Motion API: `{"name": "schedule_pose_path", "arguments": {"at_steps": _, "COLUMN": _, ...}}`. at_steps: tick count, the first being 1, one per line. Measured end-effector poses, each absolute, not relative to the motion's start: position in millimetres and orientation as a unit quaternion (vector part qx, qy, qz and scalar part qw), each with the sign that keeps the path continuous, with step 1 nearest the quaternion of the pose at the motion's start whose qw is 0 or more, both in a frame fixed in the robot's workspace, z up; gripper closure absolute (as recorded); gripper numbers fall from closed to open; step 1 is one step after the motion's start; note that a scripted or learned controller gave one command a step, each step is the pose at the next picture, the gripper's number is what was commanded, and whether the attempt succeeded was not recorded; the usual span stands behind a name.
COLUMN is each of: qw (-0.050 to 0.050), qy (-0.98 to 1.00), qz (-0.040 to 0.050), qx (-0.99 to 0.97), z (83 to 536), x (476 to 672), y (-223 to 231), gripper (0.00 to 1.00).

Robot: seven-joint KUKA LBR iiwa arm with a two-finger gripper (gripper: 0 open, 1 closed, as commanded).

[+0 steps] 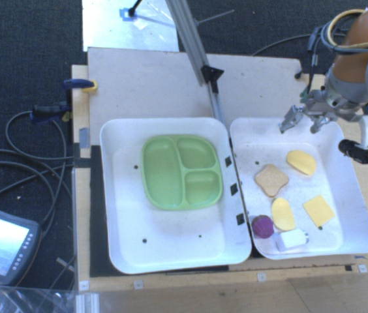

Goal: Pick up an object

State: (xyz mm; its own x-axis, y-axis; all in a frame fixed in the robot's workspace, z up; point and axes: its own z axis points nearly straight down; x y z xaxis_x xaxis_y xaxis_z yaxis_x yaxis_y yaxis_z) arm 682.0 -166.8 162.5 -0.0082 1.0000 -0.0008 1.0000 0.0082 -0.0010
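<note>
Two shallow white bins sit side by side on the bench; the left bin (122,233) is the landmark for everything below. A green divided plate (181,172) lies inside it, toward its far half, with three compartments: one long one on the side away from the right bin and two smaller ones on the side nearer it; the plate's long axis runs roughly near-to-far, a little tilted. The right bin (357,204) touches the left bin along their shared edge and holds the small pieces. The arm (360,44), grey with an orange band, comes in well to the right of the left bin, past the right bin's far corner, and is cut off by the picture's edge; its wrist bends down toward that corner. The gripper (307,120) hangs over the right bin's far rim with both fingers spread apart and nothing between them. Across the right bin lie a flat yellow square (318,210), its corners pointing like a diamond; a tan bread-shaped slice (271,179); a yellow oval (301,162) lying slantwise; a second yellow piece (282,214) with its long axis near-to-far; a white block (292,239), hard to make out against the bin; a purple round thing (262,226) closest to the left bin's near corner.
</note>
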Motion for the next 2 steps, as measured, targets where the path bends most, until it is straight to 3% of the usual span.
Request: {"name": "schedule_pose_path", "arguments": {"at_steps": 2, "qw": 0.0, "qy": -0.71, "qz": 0.0007, "qx": -0.704, "z": 90, "x": 678.7, "y": -166, "gripper": 0.0}}
